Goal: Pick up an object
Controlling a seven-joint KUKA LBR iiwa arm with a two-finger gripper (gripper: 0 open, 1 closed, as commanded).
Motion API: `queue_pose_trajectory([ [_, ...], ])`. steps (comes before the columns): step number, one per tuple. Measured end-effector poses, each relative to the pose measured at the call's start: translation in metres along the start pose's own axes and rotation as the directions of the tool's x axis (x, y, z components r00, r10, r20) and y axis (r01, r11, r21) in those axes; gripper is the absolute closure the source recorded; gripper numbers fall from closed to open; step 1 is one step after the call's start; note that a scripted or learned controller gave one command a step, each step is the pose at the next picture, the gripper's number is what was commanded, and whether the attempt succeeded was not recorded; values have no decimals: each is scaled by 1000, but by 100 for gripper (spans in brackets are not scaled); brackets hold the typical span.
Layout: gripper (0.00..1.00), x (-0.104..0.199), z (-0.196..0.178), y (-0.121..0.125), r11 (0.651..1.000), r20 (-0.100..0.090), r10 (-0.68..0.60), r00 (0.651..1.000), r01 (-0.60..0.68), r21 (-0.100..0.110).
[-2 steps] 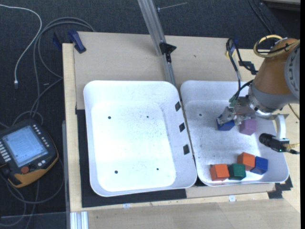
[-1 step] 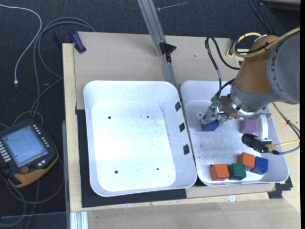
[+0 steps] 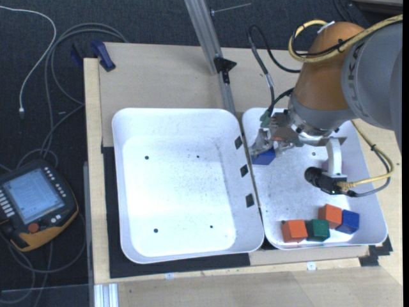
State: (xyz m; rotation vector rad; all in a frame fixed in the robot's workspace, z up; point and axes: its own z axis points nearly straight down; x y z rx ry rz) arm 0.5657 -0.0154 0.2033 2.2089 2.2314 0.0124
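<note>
Pale wooden bench (image 3: 166, 69) carries two shallow white plastic bins side by side; the left bin (image 3: 179, 184) holds nothing the arm could take, and the right bin (image 3: 367, 200) holds the blocks. Low over the right bin's left wall, the claw (image 3: 267, 144) sits at a small blue block (image 3: 263, 157), which shows just under its tip; whether it is clenched on the block I cannot tell. Crowding the wall probably makes this grasp awkward. Near the front rim, well apart, lie an orange cube (image 3: 294, 230), a green cube (image 3: 317, 229), another orange cube (image 3: 332, 213) and a blue cube (image 3: 349, 220), clustered and touching.
</note>
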Motion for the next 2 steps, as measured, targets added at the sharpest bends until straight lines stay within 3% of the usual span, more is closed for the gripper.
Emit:
queue_pose_trajectory([
  [1,100,-23,-103,-9,1000,5,10,1000,-9,-3],
  [2,100,37,9,-2,1000,2,5,1000,-5,19],
])
